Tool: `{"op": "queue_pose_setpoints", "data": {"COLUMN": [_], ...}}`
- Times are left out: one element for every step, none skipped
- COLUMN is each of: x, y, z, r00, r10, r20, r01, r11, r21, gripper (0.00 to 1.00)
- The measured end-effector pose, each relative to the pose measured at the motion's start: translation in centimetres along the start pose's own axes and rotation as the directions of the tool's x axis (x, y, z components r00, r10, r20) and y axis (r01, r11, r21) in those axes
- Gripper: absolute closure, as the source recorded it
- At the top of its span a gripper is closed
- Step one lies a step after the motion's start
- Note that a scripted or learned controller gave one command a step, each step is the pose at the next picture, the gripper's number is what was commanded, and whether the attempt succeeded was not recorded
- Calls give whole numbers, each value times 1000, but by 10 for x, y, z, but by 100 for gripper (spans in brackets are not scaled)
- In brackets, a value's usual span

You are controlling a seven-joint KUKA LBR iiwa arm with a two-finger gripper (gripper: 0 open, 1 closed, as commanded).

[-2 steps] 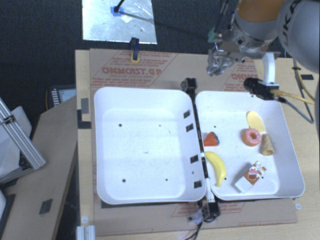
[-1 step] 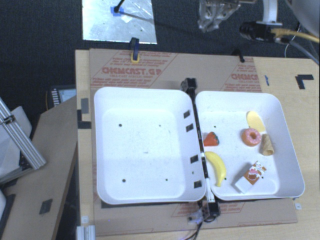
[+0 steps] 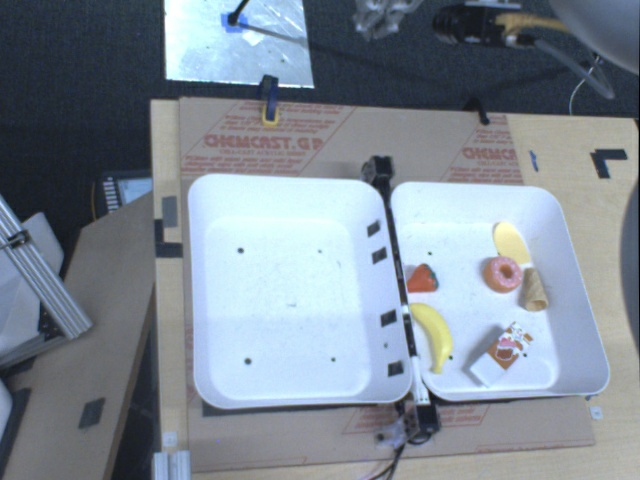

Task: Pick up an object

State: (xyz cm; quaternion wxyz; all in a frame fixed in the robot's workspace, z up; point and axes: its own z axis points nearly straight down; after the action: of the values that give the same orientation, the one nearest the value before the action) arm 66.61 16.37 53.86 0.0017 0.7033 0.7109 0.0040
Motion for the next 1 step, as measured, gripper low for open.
{"op": "queue_pose_setpoints", "data": {"x": [70], "y": [2], "z": [4], "r00": [1000], "r10": [0], "r20": [1], "r01": [0], "r11": [1000], "r21": [5], "gripper": [100]}}
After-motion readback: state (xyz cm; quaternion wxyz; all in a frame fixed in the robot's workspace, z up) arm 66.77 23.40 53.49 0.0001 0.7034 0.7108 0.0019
